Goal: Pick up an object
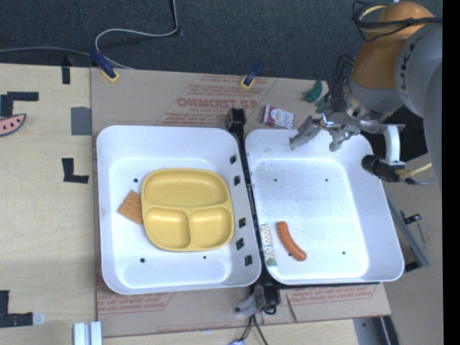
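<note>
In the camera view an orange-red sausage lies near the front of the right bin. A small packet rests against that bin's left wall. The left bin holds a yellow divided tray with a tan cracker tucked under its left edge. My gripper hovers over the back rim of the right bin, fingers spread apart and open, with nothing between them. It is far behind the sausage.
A small red-and-white packet lies on the cardboard behind the bins. Black clips join the bins along the middle divider. Blue-and-yellow clamps hold the cardboard's back edge. The arm's orange band rises at the upper right.
</note>
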`<state>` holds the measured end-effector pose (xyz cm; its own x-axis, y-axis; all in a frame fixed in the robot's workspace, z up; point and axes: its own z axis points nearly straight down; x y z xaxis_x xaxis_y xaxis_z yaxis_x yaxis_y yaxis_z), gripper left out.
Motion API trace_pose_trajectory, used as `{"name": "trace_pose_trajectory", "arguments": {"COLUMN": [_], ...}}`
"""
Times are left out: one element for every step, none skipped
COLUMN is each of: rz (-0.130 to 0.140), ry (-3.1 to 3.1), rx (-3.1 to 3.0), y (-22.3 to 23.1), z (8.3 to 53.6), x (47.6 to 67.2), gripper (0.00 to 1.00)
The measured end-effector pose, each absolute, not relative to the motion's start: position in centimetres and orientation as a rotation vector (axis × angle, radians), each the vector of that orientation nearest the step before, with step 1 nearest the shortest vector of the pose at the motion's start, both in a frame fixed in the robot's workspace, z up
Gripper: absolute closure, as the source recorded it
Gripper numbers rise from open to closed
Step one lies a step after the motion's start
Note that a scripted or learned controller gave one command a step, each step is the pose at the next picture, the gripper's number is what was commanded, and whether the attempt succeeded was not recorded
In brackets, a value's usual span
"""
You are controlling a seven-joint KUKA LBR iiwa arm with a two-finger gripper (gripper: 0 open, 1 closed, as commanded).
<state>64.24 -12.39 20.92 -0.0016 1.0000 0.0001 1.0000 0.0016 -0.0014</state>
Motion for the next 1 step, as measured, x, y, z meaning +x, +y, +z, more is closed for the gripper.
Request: {"name": "trace_pose_trajectory", "arguments": {"rz": [0.0], "ry": [-2.221], "rx": [-2.22], "y": [-11.76], "z": [8.75], "x": [56.49], "gripper": [0.0]}}
